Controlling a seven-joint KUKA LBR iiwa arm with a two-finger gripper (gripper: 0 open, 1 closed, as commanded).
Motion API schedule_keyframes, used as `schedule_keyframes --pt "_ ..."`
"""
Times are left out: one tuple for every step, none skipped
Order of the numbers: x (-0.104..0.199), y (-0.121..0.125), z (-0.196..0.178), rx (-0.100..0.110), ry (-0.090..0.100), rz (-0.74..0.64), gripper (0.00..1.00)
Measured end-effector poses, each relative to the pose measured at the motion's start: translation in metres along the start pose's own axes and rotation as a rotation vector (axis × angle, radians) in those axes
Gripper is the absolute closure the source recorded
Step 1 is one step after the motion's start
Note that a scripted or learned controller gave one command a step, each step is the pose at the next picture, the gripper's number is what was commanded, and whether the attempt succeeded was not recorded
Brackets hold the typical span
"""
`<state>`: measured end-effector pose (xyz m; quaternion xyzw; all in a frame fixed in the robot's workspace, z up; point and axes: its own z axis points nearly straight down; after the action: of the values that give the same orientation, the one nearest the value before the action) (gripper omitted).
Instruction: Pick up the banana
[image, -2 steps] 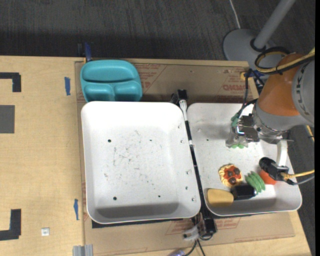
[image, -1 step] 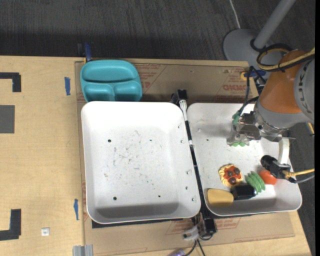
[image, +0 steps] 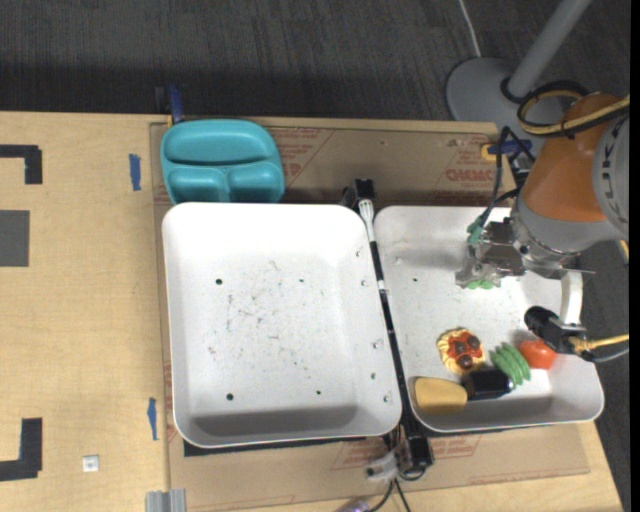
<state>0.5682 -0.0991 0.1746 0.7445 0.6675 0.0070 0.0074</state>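
A stubby yellow piece that looks like the banana (image: 440, 393) lies near the front left corner of the right bin (image: 430, 240). My gripper (image: 483, 272) hangs over the middle of that bin, toward its back. It is well behind the banana, a little to its right, and apart from it. Nothing shows between the gripper and the bin floor except small green parts at its tip.
Beside the banana lie a round yellow and red toy (image: 462, 350), a black piece (image: 487, 383), a green piece (image: 512, 362) and a red one (image: 538, 353). The left bin (image: 270, 320) is alongside. A teal tray (image: 222, 160) stands behind it.
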Motion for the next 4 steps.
schedule_keyframes --pt "0.001 0.001 -0.01 -0.002 0.0 -0.001 1.0" --pt "0.001 0.002 -0.02 -0.004 0.0 -0.003 1.0" --pt "0.002 0.003 -0.03 -0.007 -0.001 -0.004 1.0" --pt "0.046 -0.038 -0.01 0.024 0.002 -0.124 1.0"
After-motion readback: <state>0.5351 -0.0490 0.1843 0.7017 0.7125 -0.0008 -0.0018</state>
